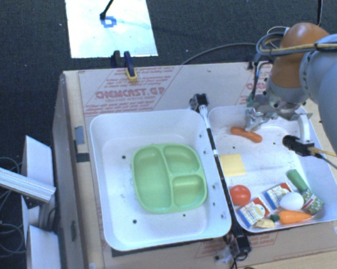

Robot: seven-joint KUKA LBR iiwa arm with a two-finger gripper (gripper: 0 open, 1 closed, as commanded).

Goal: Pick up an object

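The counter (152, 85) carried two white bins side by side. The left bin (111, 183) held a green divided plate (169, 178) with bare floor around it. The right bin (265, 163) held all the small food items. The arm (321, 71) reached in over the right bin's far right corner, close to the far wall.

The task looked barely begun, as nothing was lifted and every item lay on a bin floor. The gripper (254, 120) hung low at the far end of the right bin, just beside or touching the upper end of an orange sausage (246, 134). I took the sausage to be the thing aimed at. Whether the gripper was spread or pressed together could not be told, and nothing showed clearly inside it. Closing on an item and raising it were left to do.

There was good room here. The sausage lay alone, well apart from the yellow cheese slice (232, 165) near the shared rim. Bare floor ran through the middle of the bin.

The near end was crowded. A tomato (240, 194), two small packets (252, 211), an egg (291, 201), a carrot (292, 217) and a green vegetable (297, 179) sat touching or nearly so against the near rim. A clean grasp there would likely be harder.
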